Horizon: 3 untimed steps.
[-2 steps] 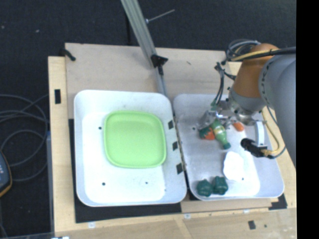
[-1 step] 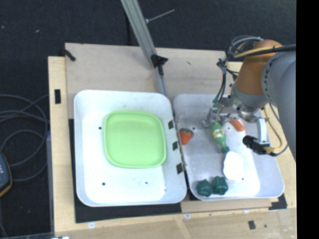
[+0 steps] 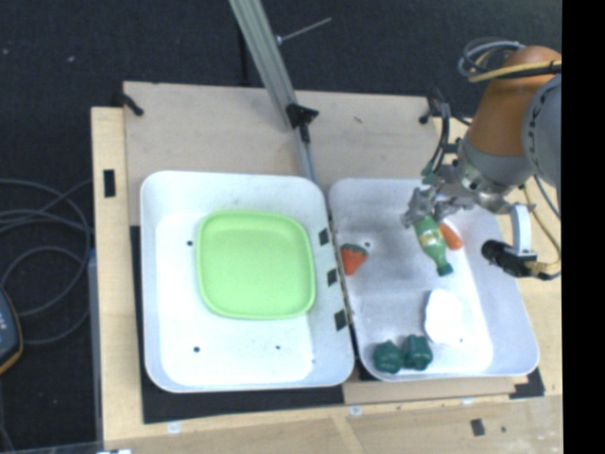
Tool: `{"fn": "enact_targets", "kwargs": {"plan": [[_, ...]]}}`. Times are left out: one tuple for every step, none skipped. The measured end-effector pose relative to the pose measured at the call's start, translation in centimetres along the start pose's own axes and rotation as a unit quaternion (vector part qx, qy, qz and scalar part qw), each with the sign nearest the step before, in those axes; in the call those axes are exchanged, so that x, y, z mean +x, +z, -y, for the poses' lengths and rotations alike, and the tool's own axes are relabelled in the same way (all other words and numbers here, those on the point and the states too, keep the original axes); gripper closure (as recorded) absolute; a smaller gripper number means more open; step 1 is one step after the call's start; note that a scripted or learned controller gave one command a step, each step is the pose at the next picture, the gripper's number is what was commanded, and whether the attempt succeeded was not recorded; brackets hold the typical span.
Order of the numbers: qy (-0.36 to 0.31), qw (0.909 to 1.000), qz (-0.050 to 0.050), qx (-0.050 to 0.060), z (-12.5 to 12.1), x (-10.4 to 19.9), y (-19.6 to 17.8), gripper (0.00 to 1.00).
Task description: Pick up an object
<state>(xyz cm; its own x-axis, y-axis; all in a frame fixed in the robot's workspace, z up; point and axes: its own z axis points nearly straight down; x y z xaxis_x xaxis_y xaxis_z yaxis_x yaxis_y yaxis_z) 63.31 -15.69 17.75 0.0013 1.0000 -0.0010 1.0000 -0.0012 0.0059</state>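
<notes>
Green plate (image 3: 255, 263) in left bin (image 3: 161, 197); black cables (image 3: 43, 244) off-bench.

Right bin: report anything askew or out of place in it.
Nothing looks spilled or damaged in the right bin. The green bottle lies tilted under the tool. The strawberry, white object and dark green pieces lie loose and apart.

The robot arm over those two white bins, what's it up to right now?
The gripper is down in the right bin, right at the top end of a green bottle with an orange piece beside it. Whether it actually has hold of the bottle is unclear. A small red and green item, a white object and a dark green object also lie there. The left bin holds a light green plate.
</notes>
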Motion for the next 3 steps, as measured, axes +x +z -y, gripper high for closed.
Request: {"fn": "enact_targets", "kwargs": {"plan": [[0.0,1.0,0.0,0.0,-0.4,-0.4,-6.3,1.0],[-0.001,1.0,0.0,0.002,-0.4,-0.4,-7.1,1.0],[-0.002,1.0,-0.001,0.003,0.4,4.7,-6.1,1.0]]}}
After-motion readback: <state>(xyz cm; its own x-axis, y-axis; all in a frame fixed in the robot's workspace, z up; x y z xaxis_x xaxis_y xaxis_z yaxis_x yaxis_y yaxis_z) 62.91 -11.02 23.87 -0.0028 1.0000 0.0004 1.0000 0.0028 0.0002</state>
